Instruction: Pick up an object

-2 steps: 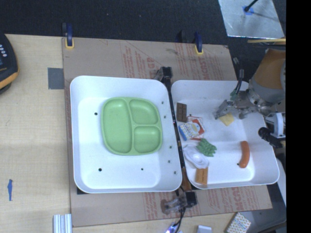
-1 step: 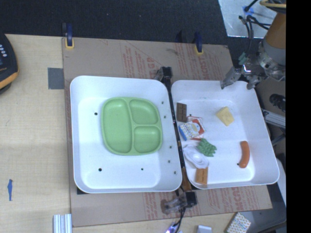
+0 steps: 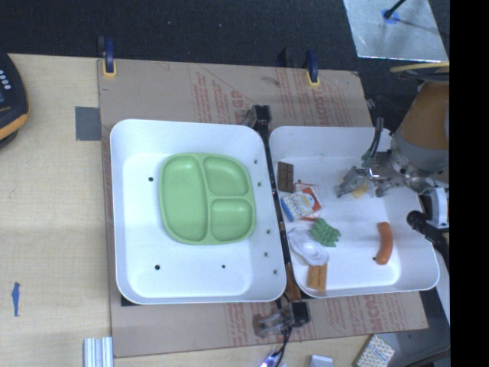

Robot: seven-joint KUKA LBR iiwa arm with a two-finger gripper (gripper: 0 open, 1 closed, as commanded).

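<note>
Several small things are lying in the right white bin (image 3: 412, 281), any of which could be picked. A reddish-brown sausage (image 3: 383, 243) is resting lengthwise near the bin's right side, well apart from the rest. Along the bin's left wall a dark brown block (image 3: 285, 177) is sitting at the top, and just below it a red, white and blue packet (image 3: 301, 202) is lying flat. Below the packet a green leafy piece (image 3: 325, 232) is lying beside a pale, whitish item (image 3: 307, 248), and at the bin's lower left an orange-brown bar (image 3: 317, 277) is lying next to the rim. The left white bin (image 3: 130, 274) is carrying a light green divided plate (image 3: 206, 198) with three compartments, sitting near its middle. Both bins are standing side by side on a sheet of cardboard (image 3: 191, 90) clamped to the wooden table (image 3: 46, 220). The grey arm (image 3: 428, 128) is reaching in from the right of the frame, and the tool (image 3: 357, 183) is hanging over the upper middle of the right bin, its metal fingers (image 3: 350, 180) pointing toward the left. A small yellowish patch is showing at the fingertips, but it is too small to tell what it is, and whether the fingers are apart or together cannot be told from this view.
</note>
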